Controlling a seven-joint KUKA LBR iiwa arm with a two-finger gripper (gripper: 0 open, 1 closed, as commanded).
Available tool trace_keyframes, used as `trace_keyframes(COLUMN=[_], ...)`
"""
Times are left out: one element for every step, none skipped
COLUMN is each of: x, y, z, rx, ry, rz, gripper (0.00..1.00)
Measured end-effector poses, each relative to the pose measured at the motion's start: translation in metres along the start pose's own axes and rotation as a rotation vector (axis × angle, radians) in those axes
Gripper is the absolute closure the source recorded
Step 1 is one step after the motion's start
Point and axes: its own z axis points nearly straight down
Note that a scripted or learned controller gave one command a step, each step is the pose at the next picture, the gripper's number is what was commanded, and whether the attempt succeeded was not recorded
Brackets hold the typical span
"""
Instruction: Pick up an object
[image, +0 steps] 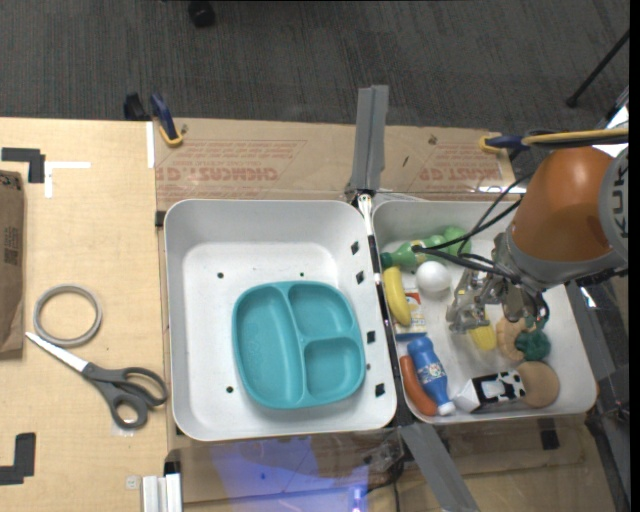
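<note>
Pincer (480, 308) low in the right bin (575, 395), among toys; cannot tell whether spread or pressed together.

Reaching in from the right under an orange band (565, 205). Just beside the tip, a yellow piece (484, 338). Banana (396, 295) near the left wall, long axis running top to bottom. Blue bottle (427, 368) lying tilted, cap end toward the lower right. White ball (433, 276) between banana and pincer. Teal divided plate (300, 343) in the left bin (200, 250). Scissors (110, 380) and tape roll (68, 314) on the tabletop (90, 220).
</note>
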Motion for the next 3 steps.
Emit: trace_keyframes(x=[-0.055, -0.053, -0.038], y=[-0.09, -0.027, -0.09], z=[-0.109, 0.007, -0.155], rx=[0.0, -0.004, -0.002], ry=[0.0, 0.002, 0.0], rz=[-0.231, -0.299, -0.494], gripper=[1.0, 1.0, 1.0])
